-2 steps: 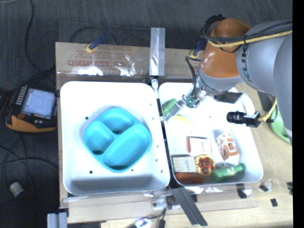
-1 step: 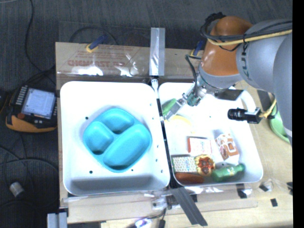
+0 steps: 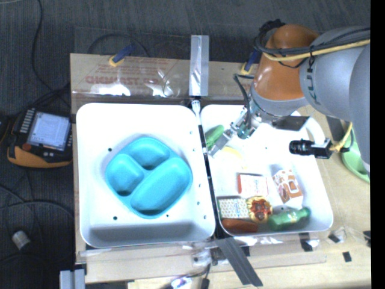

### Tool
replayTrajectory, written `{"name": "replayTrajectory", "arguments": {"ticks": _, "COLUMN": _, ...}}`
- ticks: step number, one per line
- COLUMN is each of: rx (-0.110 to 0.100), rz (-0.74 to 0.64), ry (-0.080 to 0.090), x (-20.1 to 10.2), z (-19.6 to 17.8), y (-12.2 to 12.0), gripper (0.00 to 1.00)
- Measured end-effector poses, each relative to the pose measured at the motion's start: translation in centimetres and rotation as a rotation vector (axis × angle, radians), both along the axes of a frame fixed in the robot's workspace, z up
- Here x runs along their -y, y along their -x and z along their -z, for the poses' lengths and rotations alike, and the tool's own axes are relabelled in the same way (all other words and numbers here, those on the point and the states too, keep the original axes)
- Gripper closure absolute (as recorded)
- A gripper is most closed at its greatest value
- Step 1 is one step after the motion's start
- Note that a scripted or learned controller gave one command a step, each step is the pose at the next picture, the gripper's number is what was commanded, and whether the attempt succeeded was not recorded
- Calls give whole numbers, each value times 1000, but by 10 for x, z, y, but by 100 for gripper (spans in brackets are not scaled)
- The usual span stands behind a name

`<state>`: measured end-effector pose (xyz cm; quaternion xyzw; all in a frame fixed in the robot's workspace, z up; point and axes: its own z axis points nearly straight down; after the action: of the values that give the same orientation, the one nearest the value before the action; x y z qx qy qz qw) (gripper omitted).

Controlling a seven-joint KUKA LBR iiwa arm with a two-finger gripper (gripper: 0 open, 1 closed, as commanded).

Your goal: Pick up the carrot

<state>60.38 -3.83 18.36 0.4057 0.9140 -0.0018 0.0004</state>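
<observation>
A long orange-brown thing (image 3: 239, 225), which looks like the carrot, lies along the front wall of the right bin (image 3: 319, 179), partly under other items. My gripper (image 3: 227, 137) hangs low over the far left corner of that bin, well away from the carrot. Its tip is right next to a green object (image 3: 213, 135) lying against the wall between the bins. I cannot make out whether it touches that object. A pale yellow scrap (image 3: 232, 152) lies just below the gripper.
The right bin also holds a small white and red box (image 3: 251, 183), a wrapped packet (image 3: 287, 185), a patterned box (image 3: 231, 208), a colourful round item (image 3: 259, 208) and a green item (image 3: 287, 217). A blue divided tray (image 3: 148, 174) sits in the left bin (image 3: 90, 161).
</observation>
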Motion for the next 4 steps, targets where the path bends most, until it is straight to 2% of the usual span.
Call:
{"name": "replayTrajectory", "arguments": {"ticks": 1, "rx": 1, "rz": -61, "ry": 0, "x": 26, "z": 0, "y": -13, "gripper": 0}}
{"name": "replayTrajectory", "arguments": {"ticks": 2, "rx": 1, "rz": -132, "ry": 1, "x": 30, "z": -1, "y": -45, "gripper": 0}}
{"name": "replayTrajectory", "arguments": {"ticks": 3, "rx": 0, "rz": -327, "ry": -4, "x": -3, "z": 0, "y": 13, "gripper": 0}}
{"name": "replayTrajectory", "arguments": {"ticks": 4, "rx": 2, "rz": -436, "ry": -1, "x": 36, "z": -72, "y": -46, "gripper": 0}}
